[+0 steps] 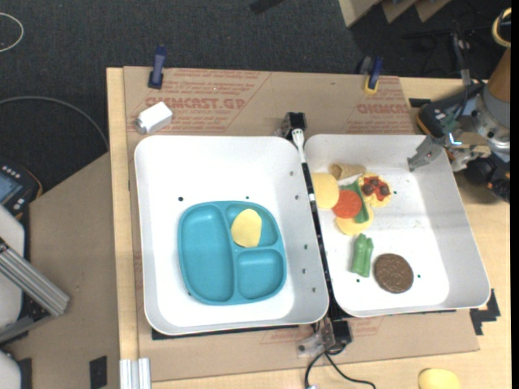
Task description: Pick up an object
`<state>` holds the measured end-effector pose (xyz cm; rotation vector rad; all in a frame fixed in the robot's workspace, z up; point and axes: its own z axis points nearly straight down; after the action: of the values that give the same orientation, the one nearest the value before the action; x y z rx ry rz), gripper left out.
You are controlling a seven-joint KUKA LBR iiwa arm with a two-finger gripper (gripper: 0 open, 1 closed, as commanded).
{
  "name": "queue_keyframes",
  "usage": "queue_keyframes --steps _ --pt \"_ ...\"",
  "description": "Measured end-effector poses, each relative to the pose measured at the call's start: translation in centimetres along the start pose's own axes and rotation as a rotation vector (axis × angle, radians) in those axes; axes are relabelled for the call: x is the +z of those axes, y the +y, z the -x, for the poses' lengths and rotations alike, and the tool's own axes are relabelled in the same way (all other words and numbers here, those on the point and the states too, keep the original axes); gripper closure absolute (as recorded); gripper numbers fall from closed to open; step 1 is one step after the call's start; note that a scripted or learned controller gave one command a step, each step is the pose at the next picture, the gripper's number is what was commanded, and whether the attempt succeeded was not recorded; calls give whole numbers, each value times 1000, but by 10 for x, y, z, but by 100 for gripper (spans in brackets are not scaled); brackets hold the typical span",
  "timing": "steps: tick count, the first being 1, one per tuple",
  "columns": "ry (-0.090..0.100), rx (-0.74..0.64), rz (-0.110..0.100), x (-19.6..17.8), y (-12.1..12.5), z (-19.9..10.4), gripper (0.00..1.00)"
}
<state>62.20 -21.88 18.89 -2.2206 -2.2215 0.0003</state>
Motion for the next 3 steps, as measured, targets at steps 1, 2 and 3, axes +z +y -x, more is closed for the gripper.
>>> queue_keyframes --steps 1,2,3 --pt "5 -10 0 51 46 -102 0" --pt "4 3 -2 105 -31 -113 0" --pt "-4 3 15 88 -25 -110 100"
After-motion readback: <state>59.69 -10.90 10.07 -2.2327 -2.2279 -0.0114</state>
